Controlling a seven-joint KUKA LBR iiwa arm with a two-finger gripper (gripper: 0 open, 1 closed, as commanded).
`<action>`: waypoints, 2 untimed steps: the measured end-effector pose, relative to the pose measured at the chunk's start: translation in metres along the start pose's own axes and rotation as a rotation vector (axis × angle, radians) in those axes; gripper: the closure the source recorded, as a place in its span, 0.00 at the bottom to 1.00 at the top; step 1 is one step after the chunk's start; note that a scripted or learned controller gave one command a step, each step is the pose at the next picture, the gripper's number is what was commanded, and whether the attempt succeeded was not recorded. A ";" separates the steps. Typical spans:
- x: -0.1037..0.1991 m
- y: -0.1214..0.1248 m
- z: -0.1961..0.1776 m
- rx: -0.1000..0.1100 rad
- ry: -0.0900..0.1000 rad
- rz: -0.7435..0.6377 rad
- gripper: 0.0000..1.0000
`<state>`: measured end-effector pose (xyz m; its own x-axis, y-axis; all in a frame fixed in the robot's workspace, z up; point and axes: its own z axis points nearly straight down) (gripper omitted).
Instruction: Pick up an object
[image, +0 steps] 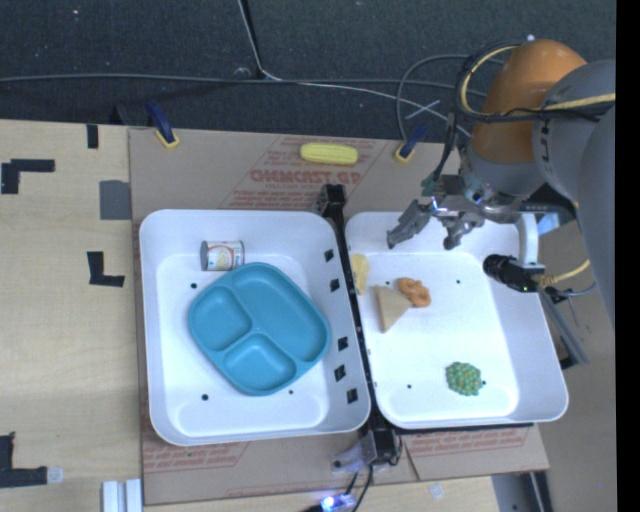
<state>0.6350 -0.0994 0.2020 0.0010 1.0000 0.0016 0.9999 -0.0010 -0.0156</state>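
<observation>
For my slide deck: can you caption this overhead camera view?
Open gripper above the right bin near a wedge, orange piece and green ball; blue tray left.

Two shallow white bins sit side by side on a sheet of cardboard (280, 180) printed with red lettering, which lies on the wooden counter (60, 330). Blue clamps (160, 125) pin the cardboard's far corners. A yellow banana-shaped toy (328, 153) rests on the cardboard beyond the bins. Black cables (250, 50) run across the dark background above, and black tape marks (100, 270) dot the counter.
</observation>
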 end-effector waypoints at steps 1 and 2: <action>0.000 0.003 -0.008 -0.014 -0.001 -0.003 0.00; 0.006 -0.004 0.052 -0.008 -0.002 -0.003 0.00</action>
<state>0.6301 -0.0933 0.1496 -0.0018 1.0000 -0.0003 1.0000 0.0018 -0.0071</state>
